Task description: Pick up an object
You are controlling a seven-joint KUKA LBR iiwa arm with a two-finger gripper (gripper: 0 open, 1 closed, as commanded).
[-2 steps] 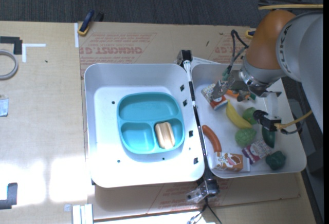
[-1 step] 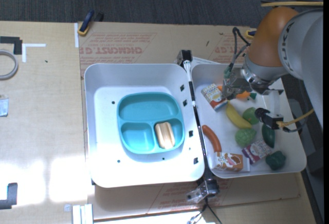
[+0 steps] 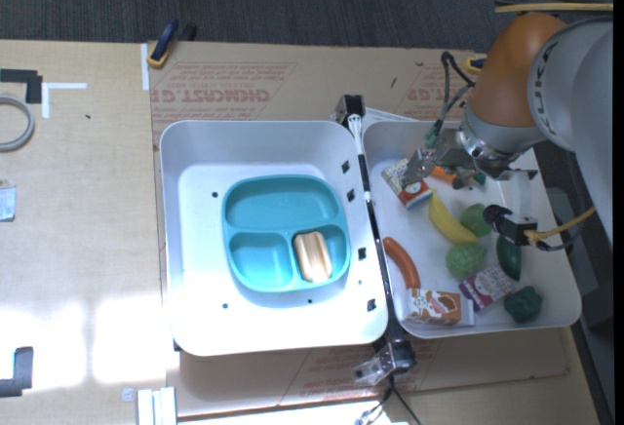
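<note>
While the grey arm (image 3: 546, 72) reaches in from the right, its gripper (image 3: 421, 163) hangs over the far left part of the right bin (image 3: 561, 311), just above a small red-and-white carton (image 3: 409, 185) that lies near the bin's left wall. Whether the pincer is open or closed cannot be told from this slanted view, and nothing can be seen caught in it.

Loose things fill the right bin. A yellow banana (image 3: 448, 220) lies just near of the carton, with a light green piece (image 3: 475, 218) beside it on the right and a round green vegetable (image 3: 465, 260) nearer still. A red-orange sausage (image 3: 402, 260) lies along the left wall. A brown and white packet (image 3: 436, 306) sits in the near left corner, a purple and white packet (image 3: 487, 288) is to its right, and a dark green lump (image 3: 524, 303) rests in the near right corner. Another dark green item (image 3: 510, 256) lies close to the right wall.

The left bin (image 3: 190, 218) bears a teal divided tray (image 3: 283, 233), and a tan bread roll (image 3: 312, 254) lies in the tray's near right compartment. Both bins rest on a cardboard sheet (image 3: 224, 82).
</note>
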